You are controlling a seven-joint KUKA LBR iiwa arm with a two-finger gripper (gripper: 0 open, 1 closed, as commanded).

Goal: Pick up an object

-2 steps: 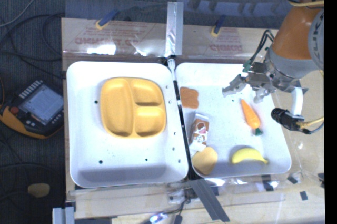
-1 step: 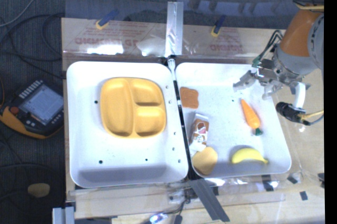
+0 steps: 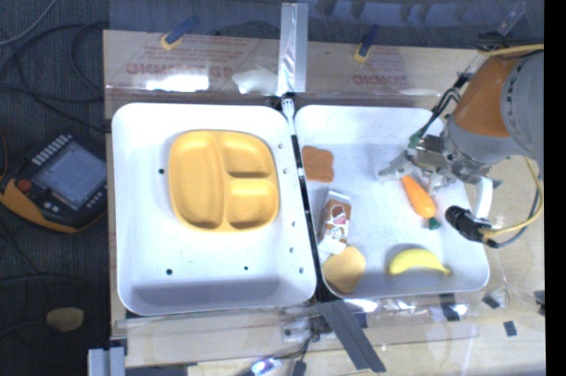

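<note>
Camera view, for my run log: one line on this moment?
hand above carrot | right bin | banana untouched | no grasp seen

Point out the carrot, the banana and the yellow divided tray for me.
carrot (image 3: 419, 195): camera view, middle of its orange body.
banana (image 3: 417, 262): camera view, middle of its curved body.
yellow divided tray (image 3: 196, 180): camera view, floor of its large left compartment.

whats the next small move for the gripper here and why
Probably a short straight descent. The gripper sits right over the top end of the carrot in the right bin, with the banana well clear below it in the view, so the carrot looks like the nearest pick.
</note>
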